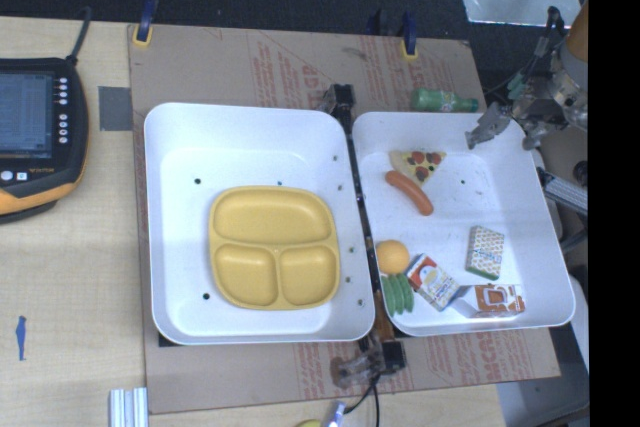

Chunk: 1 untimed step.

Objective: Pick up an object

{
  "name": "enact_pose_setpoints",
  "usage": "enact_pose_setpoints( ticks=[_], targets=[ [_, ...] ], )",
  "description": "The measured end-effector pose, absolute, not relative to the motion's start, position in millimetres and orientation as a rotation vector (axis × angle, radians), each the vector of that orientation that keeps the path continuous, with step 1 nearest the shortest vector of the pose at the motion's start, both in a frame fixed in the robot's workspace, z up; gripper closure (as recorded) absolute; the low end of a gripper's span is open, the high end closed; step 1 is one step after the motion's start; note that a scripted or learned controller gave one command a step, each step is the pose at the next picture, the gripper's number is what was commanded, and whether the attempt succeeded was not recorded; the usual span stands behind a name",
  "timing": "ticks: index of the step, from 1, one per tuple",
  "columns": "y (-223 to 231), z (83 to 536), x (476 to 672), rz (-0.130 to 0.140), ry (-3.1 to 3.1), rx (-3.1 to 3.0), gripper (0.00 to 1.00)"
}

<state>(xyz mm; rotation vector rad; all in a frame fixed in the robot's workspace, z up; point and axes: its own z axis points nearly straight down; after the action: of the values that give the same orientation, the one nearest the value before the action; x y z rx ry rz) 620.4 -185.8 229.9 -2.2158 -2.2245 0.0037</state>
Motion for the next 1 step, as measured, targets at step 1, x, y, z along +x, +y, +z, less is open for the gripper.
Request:
enact_pose_setpoints(
  ticks=[1],
  targets=[
    [-107.5, 139.0, 638.7, 0.006, -2.225, -2.212, 0.0]
  ],
)
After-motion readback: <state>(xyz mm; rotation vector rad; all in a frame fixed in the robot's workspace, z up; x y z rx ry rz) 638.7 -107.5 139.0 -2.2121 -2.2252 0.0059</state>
